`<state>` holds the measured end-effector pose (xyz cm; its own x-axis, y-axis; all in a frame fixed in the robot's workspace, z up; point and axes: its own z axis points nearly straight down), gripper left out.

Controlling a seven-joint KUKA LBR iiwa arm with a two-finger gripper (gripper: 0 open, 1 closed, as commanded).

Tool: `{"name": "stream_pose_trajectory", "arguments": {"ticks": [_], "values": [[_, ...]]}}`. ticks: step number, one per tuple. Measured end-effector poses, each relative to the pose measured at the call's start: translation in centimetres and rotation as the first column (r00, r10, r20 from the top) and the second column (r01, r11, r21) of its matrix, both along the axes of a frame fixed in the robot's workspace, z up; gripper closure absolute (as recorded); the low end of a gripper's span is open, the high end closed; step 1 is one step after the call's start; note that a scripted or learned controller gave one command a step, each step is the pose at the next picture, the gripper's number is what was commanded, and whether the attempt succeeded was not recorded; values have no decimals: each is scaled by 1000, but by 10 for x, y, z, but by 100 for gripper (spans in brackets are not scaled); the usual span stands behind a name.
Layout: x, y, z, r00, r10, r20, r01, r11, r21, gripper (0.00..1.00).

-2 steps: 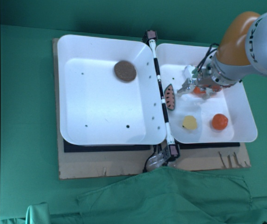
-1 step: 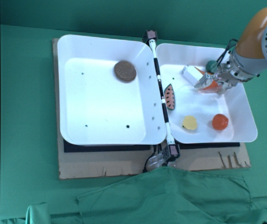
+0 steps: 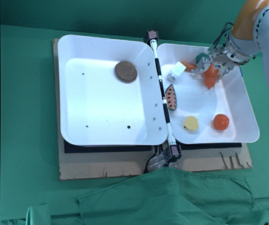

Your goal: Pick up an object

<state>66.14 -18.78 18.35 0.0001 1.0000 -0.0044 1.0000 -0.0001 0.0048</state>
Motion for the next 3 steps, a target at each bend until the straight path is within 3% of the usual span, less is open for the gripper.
{"name": "stream_pose_trajectory", "arguments": {"ticks": [1,3], "values": [[0,-2,15,1000,-5,8,5,1000,-5,100],[-4,10,141,1000,-8,8,8,1000,0,100]]}}
